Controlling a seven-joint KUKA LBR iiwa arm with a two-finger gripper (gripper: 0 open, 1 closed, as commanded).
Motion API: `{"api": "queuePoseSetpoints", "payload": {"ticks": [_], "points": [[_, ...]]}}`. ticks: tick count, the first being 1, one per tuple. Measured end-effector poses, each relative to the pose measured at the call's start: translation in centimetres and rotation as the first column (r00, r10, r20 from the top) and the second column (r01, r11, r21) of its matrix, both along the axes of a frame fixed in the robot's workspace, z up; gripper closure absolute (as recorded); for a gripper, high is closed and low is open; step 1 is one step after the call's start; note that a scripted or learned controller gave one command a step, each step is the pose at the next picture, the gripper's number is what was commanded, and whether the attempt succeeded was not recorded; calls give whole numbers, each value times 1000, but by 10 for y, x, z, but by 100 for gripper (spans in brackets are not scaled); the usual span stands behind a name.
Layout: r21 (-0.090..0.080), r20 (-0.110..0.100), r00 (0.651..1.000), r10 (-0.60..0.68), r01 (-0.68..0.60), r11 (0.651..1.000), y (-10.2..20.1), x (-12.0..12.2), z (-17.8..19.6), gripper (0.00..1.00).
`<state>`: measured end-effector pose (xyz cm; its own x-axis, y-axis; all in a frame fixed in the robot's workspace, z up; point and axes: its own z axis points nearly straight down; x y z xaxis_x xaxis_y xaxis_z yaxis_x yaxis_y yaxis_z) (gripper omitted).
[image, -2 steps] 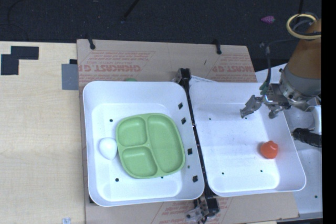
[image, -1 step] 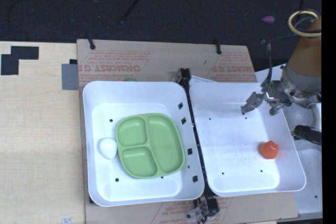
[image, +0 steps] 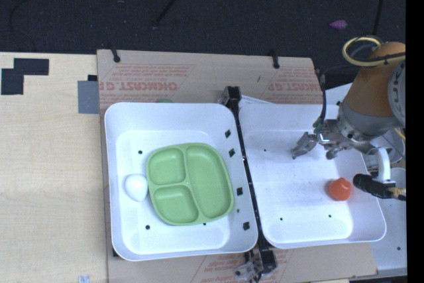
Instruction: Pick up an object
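Inspector: Cardboard sheet under both bins carries red print, upside down from this camera; it appears to read "CHEMCAST, G...", remainder illegible.

Clerk: And the target object?

Inspector: Small orange-red ball lies in the right bin, toward its right side. Gripper hangs over the same bin, up and left of the ball, clearly apart from it. Fingers spread, nothing between them.

Clerk: Left bin?

Inspector: Green three-compartment tray, with a white egg-shaped object touching its left edge.
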<state>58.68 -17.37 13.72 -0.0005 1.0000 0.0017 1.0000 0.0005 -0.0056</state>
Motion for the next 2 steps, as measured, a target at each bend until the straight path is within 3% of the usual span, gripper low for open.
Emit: {"api": "queuePoseSetpoints", "payload": {"ticks": [1, 2], "points": [[0, 0, 1000, -1, 1, 1000, 1, -1, -52, 0], [0, 3, 1000, -2, 2, 1000, 1, 0, -40, 100]]}}
